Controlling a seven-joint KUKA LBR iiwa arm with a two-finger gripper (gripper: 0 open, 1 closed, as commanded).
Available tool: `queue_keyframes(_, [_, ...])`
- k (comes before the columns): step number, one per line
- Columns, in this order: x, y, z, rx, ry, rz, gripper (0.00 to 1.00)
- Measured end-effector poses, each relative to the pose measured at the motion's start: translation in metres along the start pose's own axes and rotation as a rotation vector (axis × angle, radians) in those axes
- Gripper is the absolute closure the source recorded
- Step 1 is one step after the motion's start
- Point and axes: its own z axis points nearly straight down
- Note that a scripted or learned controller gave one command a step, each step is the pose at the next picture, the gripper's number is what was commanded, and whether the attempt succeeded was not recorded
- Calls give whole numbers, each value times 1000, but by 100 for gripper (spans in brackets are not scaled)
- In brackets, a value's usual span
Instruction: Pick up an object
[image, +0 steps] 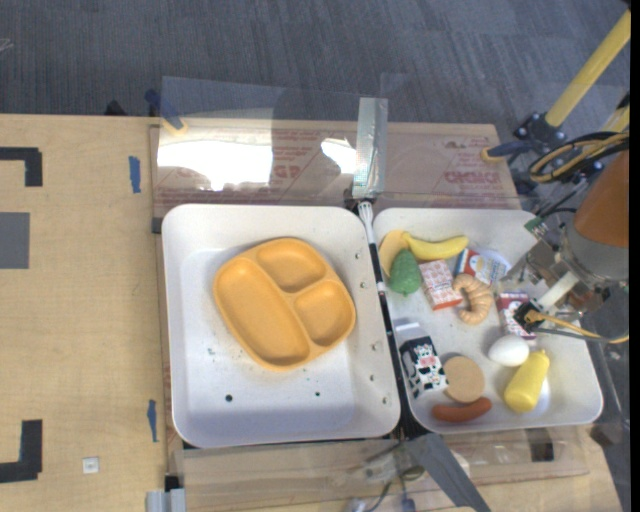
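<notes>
The right bin (580, 405) holds several toy foods. A banana (432, 245) and a green piece (405, 272) lie at the back left, with a red and white carton (438, 284) and a croissant (474, 298) near them. A blue and white packet (482, 265) sits behind the croissant. Toward the front lie a white egg (508, 351), a yellow bottle (527, 381), a tan disc (463, 378), a sausage (461, 409) and a cow-patterned carton (421, 363). My gripper (532, 290) hangs low over the bin's right side, just above a red packet (514, 314).
The left bin (190, 400) carries an orange divided plate (284, 301). A ridge where the two bins meet runs between them. Cardboard and clear sheeting lie behind both bins, and yellow cables trail at the far right.
</notes>
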Motion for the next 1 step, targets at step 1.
queue_keyframes(1, [44, 31, -109, -13, -19, 100, 0])
